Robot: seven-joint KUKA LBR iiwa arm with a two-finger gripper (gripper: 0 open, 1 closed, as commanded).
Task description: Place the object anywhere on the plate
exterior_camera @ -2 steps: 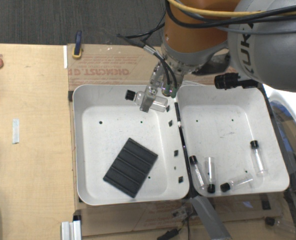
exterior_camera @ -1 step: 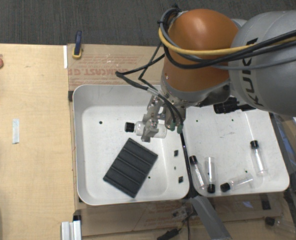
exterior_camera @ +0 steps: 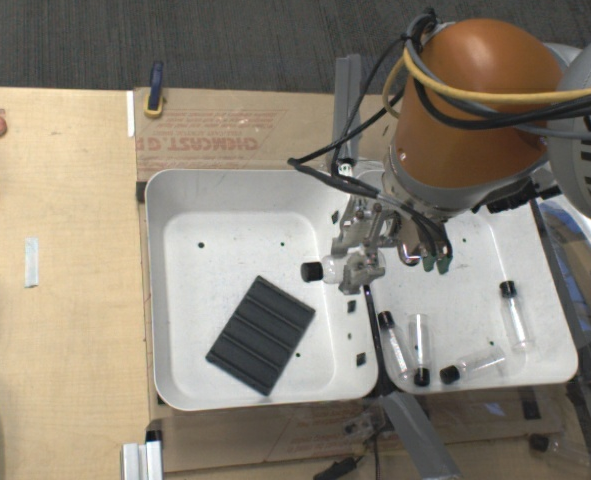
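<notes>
Gripper (exterior_camera: 360, 266) hangs over the shared wall between the two bins, on the left bin (exterior_camera: 155, 268) side of it. Jaw state: cannot tell, the wrist and cables block it, and no object is visible in the grasp. The plate (exterior_camera: 262, 334), a black ribbed slab, lies flat and skewed in the left bin, lower middle, well apart from the gripper. The likely objects are clear capped vials in the right bin (exterior_camera: 560, 318): one (exterior_camera: 389, 344) just beside the shared wall, a second vial (exterior_camera: 419, 346) next to it, a third (exterior_camera: 472, 368) by the front rim, a fourth (exterior_camera: 514, 314) toward the right.

Judgement: the step is either pick or carry, and I can't confirm which. If picking, the vial by the wall is cramped; the second has more room around it. For the drop, aim at the plate's centre and release low so the vial doesn't roll off the ribs. There is open floor all around the plate. Lift clear of the shared wall when crossing.
</notes>
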